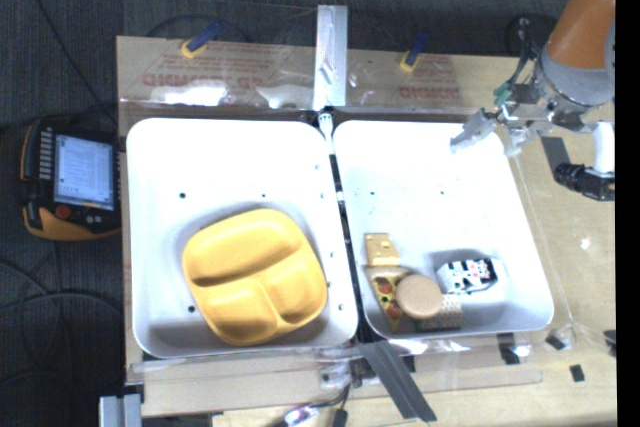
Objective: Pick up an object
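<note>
One arm: reaches in from right, tool [487, 127] over right bin's [520, 205] far edge; spread or pressed together – can't tell.
Left bin [150, 215]: yellow divided tray [255, 275].
Right bin: wooden block [379, 250], round disc [419, 295], black-white item [467, 275].

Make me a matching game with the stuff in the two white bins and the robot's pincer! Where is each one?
Things:
1. yellow divided tray
2. round wooden disc
3. black-and-white patterned object
4. pincer

Places:
A. above the right bin's far right corner
B. in the left bin
C. right bin, near edge, beside the wooden blocks
D. right bin, just right of the disc

Pairs: 1-B, 2-C, 3-D, 4-A
</note>
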`<state>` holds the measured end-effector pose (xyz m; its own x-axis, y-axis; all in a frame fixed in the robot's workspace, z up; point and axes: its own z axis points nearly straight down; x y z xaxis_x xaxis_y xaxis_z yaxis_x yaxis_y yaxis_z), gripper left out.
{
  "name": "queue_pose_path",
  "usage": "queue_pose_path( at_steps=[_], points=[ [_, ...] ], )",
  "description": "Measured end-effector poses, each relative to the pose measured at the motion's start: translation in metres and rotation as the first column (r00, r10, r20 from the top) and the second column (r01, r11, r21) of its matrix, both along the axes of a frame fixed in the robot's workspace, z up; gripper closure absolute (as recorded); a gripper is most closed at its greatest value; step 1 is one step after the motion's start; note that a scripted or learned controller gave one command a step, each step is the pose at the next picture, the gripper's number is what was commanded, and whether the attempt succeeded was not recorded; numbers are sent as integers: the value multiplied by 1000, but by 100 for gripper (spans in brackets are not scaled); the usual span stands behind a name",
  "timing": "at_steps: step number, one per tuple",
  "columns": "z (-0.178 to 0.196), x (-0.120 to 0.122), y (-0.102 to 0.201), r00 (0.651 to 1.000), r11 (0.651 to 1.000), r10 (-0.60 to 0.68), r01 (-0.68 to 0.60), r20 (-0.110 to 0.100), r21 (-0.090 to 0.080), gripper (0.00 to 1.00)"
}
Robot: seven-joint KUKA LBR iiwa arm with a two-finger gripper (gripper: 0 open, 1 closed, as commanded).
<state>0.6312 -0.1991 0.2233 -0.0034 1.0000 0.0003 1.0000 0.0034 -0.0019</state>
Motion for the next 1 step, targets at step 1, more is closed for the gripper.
queue_pose_path(
  at_steps=[1],
  points=[
    [-69, 37, 23, 994, 994, -108, 108, -1, -2, 0]
  ],
)
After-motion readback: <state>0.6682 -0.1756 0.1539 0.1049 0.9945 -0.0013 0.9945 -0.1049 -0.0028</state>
